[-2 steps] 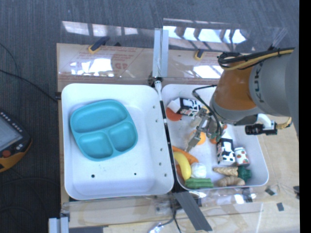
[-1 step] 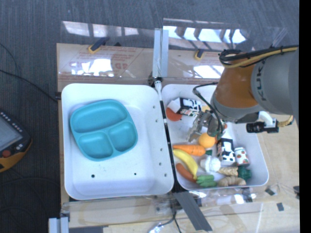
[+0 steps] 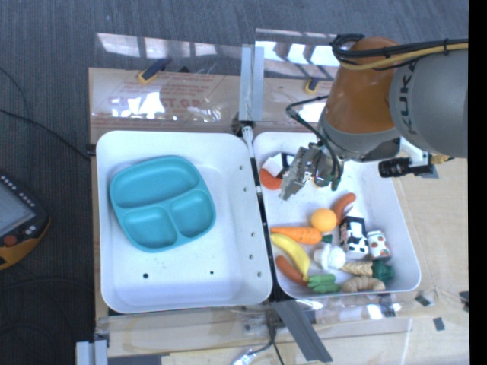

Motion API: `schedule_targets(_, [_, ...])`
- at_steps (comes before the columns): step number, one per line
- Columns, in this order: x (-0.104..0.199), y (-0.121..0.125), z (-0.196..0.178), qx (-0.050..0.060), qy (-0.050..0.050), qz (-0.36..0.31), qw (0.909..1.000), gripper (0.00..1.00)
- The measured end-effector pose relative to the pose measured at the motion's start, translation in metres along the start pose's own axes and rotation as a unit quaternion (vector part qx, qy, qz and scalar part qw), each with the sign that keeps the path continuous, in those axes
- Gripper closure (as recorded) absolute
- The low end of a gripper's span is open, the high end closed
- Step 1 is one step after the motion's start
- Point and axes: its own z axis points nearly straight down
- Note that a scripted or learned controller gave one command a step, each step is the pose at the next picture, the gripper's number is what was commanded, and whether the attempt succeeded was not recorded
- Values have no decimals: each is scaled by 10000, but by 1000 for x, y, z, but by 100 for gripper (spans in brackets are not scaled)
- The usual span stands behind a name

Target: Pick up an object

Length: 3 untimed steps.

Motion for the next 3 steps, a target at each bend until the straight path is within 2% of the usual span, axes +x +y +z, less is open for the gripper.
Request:
schedule_targets(1, [-67,0,-42,13,-8,909,9959,100])
schedule_targets(2, [-7,-112,72,15,17,-195,9998,100])
schedule_targets(3, [14,-86,-57,1,-2,0,10000,100])
